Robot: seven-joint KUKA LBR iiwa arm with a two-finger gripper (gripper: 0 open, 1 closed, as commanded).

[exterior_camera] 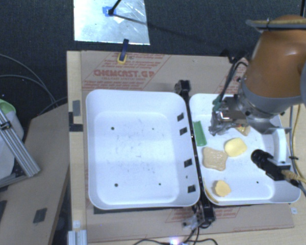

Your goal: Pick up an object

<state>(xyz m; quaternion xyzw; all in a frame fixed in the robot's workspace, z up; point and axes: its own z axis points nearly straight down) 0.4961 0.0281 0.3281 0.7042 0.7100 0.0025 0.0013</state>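
My gripper hangs over the upper left part of the right bin, seen from above under the orange wrist. A green stick lies along that bin's left wall, just left of the gripper. Below the gripper lie a tan bread-like slice, a pale yellow lump and a small yellow round piece. A yellowish bit peeks out beside the gripper body. Nothing is visibly held.
The left bin sits beside the right one, joined by a black-clipped divider. Both rest on a cardboard sheet. A metal frame stands at the far left.
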